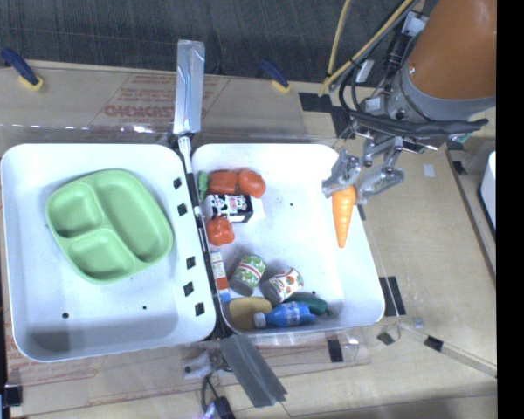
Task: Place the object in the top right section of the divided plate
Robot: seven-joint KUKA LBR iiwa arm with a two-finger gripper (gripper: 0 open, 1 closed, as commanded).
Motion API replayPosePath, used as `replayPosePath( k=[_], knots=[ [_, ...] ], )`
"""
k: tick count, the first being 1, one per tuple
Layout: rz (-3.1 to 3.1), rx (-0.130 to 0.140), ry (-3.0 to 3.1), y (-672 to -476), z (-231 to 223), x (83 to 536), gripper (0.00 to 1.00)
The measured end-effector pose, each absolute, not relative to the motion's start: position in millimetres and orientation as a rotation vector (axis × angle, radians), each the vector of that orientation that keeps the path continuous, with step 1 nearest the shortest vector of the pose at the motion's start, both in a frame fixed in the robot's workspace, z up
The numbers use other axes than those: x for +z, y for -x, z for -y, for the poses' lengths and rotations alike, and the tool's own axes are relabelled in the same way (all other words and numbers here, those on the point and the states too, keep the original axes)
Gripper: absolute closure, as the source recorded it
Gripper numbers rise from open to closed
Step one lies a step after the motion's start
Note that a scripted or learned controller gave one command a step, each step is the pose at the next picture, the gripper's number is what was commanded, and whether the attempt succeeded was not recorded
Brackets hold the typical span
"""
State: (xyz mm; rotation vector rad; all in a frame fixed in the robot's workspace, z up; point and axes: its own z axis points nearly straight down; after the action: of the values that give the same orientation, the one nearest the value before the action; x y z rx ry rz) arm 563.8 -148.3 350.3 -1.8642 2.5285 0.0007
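Behind the bins, a brown cardboard sheet (148, 103) carries red printing that is too blurred to read; it looks like a brand name in block letters. Among the toys in the right bin (310, 168), a small white carton (227, 206) has black patches and a red mark, but no words can be made out, and two small cans (266, 278) show patterned labels with nothing readable.

The gripper (360, 177) hangs over the right bin's far right side, with the grey arm (445, 42) and its orange band above it, partly cut off at the top of the view. An orange carrot (343, 215) hangs point down with its thick top between the two metal fingers (339, 175), which are closed narrowly on it. The carrot's tip is over the bin's right wall.

The green plate (109, 223) lies in the left bin (26, 321), well apart from the carrot, with three sections.

Along the right bin's left side sit red and orange toys (231, 182) and another orange piece (219, 230). At its near edge a blue bottle (284, 317), a yellow piece (249, 307) and something dark green are crowded together, overlapping and hard to tell apart. Yellow and black cables (367, 24) loop behind the arm.
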Motion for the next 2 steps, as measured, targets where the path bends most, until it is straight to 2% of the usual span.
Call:
replayPosePath(
  k=[1,2],
  knots=[
    [-2.316,0.007,2.126,-624.5,77.2,255.4,1.0],
    [-2.303,0.0,2.136,-569.4,50.9,269.0,1.0]
  ],
)
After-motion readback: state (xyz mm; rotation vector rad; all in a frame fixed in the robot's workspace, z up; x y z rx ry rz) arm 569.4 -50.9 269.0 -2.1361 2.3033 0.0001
